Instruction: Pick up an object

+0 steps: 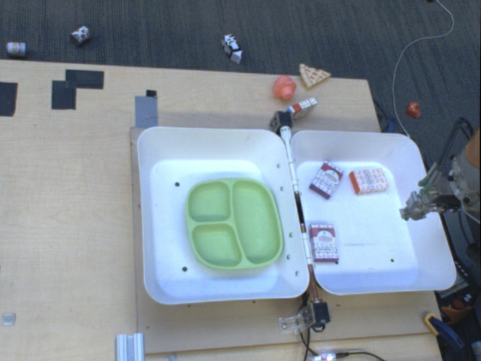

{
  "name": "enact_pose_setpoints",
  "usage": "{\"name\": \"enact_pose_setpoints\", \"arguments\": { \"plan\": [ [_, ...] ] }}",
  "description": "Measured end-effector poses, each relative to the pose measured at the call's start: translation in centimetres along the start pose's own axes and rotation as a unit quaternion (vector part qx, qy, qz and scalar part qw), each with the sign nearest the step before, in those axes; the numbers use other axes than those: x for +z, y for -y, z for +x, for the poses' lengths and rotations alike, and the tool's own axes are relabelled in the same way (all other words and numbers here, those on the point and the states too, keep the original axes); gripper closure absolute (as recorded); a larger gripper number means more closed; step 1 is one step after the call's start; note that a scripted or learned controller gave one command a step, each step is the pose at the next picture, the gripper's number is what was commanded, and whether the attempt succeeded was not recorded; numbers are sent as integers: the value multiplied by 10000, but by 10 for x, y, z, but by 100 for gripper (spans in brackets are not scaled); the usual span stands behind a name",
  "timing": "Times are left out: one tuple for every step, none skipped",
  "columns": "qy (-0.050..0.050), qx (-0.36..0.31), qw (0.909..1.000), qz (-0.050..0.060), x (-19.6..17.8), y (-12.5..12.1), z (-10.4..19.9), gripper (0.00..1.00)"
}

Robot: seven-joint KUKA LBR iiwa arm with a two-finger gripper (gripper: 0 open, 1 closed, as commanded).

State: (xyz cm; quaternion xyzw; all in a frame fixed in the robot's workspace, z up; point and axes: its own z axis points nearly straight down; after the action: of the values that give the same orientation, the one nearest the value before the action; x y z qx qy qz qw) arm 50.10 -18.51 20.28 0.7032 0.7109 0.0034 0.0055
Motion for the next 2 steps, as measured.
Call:
{"name": "enact_pose_setpoints", "arguments": {
  "plan": [
    [6, -25, 10000, -24, -11, -2, 0, 100],
    [-17, 32, 10000, 40, -55, 9, 80, 100]
  ]
}}
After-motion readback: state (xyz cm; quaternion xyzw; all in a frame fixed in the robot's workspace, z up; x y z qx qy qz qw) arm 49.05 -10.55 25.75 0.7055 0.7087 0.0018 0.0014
